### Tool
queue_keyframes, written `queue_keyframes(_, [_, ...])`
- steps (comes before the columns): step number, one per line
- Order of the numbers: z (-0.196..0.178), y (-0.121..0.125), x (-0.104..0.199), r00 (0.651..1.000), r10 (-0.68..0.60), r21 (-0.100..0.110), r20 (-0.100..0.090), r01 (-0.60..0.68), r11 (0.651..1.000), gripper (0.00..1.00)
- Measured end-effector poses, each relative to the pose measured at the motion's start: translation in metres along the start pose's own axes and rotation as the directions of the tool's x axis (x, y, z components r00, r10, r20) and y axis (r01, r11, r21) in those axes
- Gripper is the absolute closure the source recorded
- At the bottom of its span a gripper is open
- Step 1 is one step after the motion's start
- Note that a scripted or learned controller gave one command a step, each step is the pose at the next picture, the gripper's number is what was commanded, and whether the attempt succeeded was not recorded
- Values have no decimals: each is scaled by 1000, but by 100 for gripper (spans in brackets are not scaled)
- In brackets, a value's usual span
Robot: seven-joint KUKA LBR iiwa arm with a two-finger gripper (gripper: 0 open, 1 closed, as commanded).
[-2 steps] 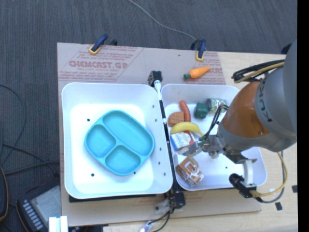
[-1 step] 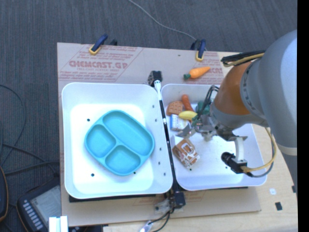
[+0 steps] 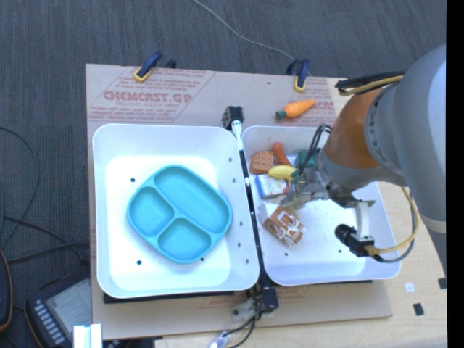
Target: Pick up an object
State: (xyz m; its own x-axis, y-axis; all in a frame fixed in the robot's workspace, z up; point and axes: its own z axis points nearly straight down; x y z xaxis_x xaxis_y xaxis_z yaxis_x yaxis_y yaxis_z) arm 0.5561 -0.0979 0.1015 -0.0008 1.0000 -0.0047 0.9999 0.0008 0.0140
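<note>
The gripper is down low in the right bin, parked right over the pile of toy food near that bin's left wall. Whether it's open or clamped on something can't be told from this angle, the wrist and its own body block the business end.

Just below-left of it lies a brown waffle-looking piece, very close to the tip, maybe touching, hard to say. Just left of it, a small white-and-blue packet sits flat. Above that, a yellow banana-ish piece, an orange-brown cookie-like piece and a reddish piece are bunched together.

Progress-wise: nothing looks lifted. Every item appears to rest on the bin floor, so the pick reads as not done yet, probably at the reach-and-grab stage with the waffle piece or the packet as the likely target. Lifting is what's left.

Further out, the left bin holds 1 blue 3-compartment plate. A toy carrot lies outside the bins on the board, which reads "CHEMCAST GP" in red print. The packet's print is too small to read.
</note>
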Motion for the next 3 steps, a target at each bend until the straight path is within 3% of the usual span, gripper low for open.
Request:
queue_keyframes(1, [1,-1,0,1000,0,4,-1,0,1000,0])
queue_keyframes(2, [-9,0,1,1000,0,3,-1,0,1000,100])
queue_keyframes(3, [-9,-1,0,1000,-1,3,0,1,1000,0])
